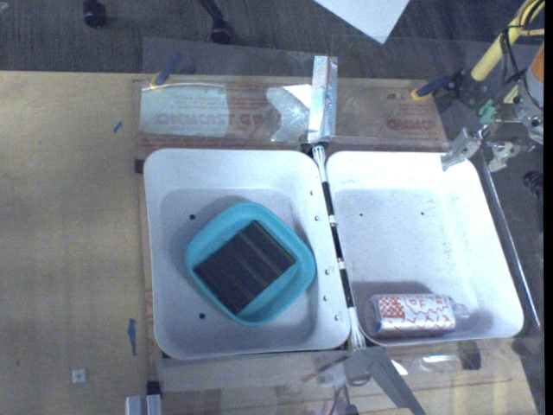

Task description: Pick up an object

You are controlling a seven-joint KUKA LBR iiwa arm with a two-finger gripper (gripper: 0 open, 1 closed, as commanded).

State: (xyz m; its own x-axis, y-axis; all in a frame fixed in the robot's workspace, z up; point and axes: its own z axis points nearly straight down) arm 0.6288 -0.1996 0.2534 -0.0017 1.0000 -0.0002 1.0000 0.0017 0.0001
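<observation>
The gripper (462, 148) is seen at the upper right of the camera view, above the far right corner of the right bin (415, 197). Whether it is spread or closed cannot be told, since only a small grey metal tip is made out against the cluttered wrist hardware. Nothing is seen held by it. Behind the tip, cables and a yellow hose (501, 37) are gathered around the arm's wrist.

Inside the right bin, a small tube-like package (416, 312) with a red-and-white pattern is laid on its side against the near wall, towards the bin's near left corner, well apart from the gripper.

In the left bin (173, 188), a teal square container (298, 262) is set at a tilt relative to the bin walls, and a dark ribbed rectangular item (244, 266) is seated inside it. The two bins are placed touching side by side along a central seam.

Beyond the bins, clear plastic panels (225, 102) are stood on the wooden bench (60, 232).
</observation>
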